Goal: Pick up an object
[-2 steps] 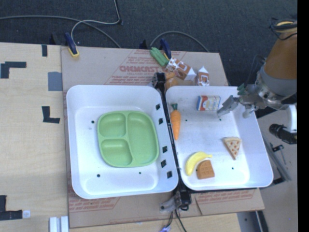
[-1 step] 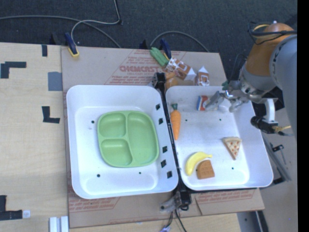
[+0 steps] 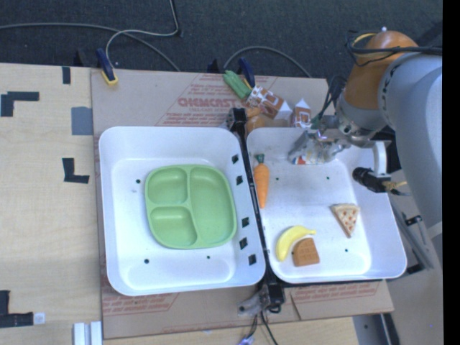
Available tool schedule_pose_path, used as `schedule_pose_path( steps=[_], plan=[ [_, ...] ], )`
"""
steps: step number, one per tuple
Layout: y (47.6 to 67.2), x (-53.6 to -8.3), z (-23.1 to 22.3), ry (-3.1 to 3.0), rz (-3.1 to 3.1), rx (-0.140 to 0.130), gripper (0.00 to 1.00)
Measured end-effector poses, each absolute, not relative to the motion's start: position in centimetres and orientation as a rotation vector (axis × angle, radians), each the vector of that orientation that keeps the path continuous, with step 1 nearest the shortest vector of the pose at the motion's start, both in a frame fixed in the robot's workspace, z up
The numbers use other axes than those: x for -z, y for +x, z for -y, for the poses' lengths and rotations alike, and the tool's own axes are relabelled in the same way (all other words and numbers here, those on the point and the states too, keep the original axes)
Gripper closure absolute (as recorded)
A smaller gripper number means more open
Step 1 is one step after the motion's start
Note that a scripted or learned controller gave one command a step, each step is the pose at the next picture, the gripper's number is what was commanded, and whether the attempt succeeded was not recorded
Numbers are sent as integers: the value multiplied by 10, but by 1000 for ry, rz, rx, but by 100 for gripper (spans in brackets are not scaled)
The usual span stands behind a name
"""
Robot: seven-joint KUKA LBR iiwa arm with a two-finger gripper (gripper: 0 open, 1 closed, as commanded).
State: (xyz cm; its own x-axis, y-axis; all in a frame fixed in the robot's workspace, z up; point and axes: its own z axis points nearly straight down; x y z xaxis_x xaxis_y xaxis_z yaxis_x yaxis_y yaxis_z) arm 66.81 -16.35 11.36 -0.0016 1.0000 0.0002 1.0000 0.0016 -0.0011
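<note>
The right bin (image 3: 374,264) holds an orange carrot (image 3: 261,182) along its left wall, a yellow banana (image 3: 292,240) with a brown toast piece (image 3: 306,253) beside it near the front, and a pizza slice (image 3: 346,218) at the right. My gripper (image 3: 310,149) hangs over the bin's far part, above and right of the carrot. Something small and reddish-white lies just beneath the gripper; I cannot tell what it is or whether it is held.
The left bin (image 3: 118,214) contains a green divided plate (image 3: 191,205). Behind the bins, on the cardboard, lie a green clamp (image 3: 238,85) and small printed cartons (image 3: 264,105). Cables run across the dark floor at the back. The grey arm (image 3: 410,99) fills the right side.
</note>
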Motion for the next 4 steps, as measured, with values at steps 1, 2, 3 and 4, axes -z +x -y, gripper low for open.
schedule_pose_path(
  steps=[1,2,3,4],
  plan=[
    [667,-85,96,-2220,2220,-8,0],
    [620,-86,114,-2223,2224,0,0],
    [608,-86,98,-2223,2225,1,0],
    [608,-96,97,-2223,2225,0,100]
  ],
)
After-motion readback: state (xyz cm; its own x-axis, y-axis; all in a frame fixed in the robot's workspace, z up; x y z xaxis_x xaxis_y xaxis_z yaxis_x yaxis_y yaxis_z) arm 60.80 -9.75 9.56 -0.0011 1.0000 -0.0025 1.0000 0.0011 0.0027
